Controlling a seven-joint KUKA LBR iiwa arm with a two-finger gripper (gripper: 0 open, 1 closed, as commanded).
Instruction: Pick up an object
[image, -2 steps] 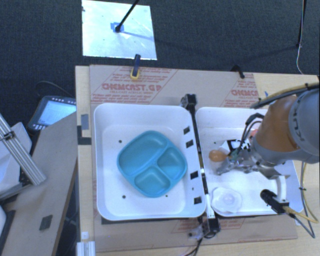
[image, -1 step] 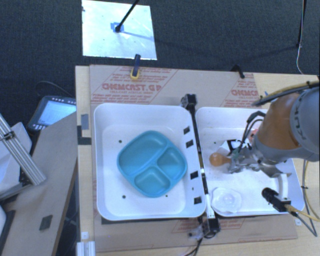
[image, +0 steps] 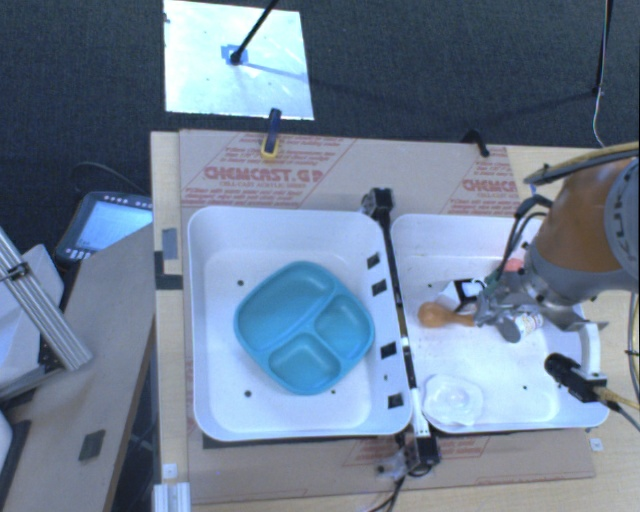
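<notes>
Left bin (image: 215, 330): blue divided plate (image: 303, 326).

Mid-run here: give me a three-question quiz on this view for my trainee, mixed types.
1. True or false: the blue tray lies in the left bin.
2. Which thing lies nearest the end effector? A) wooden spoon B) clear lid C) yellow clamp
3. Fill in: the clear lid sits in the right bin's near-______ corner.

Key: 1 true; 2 A; 3 left.
</notes>
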